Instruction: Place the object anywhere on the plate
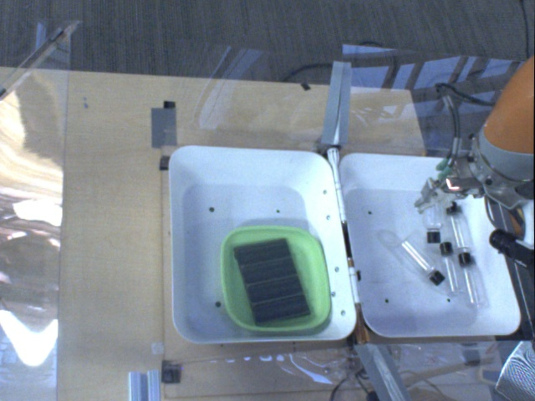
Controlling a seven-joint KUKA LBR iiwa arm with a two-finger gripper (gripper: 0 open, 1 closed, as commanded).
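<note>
A green plate (pixel 231 267) lies in the front half of the left bin (pixel 192 224). A dark ridged block (pixel 271 281) rests on it. Several clear tubes with black caps lie in the right bin (pixel 376 307); one tube (pixel 415 259) lies slantwise near the middle and another (pixel 461 261) lies to its right. My gripper (pixel 441 192) hangs over the back right part of that bin, just above the far ends of the tubes. The grey wrist and orange band (pixel 512 115) stand behind it.
A metal divider post (pixel 337 107) rises behind the seam between the two bins. The wooden bench (pixel 100 249) spreads to the left of the bins. Cables run along the right edge beside the arm.
</note>
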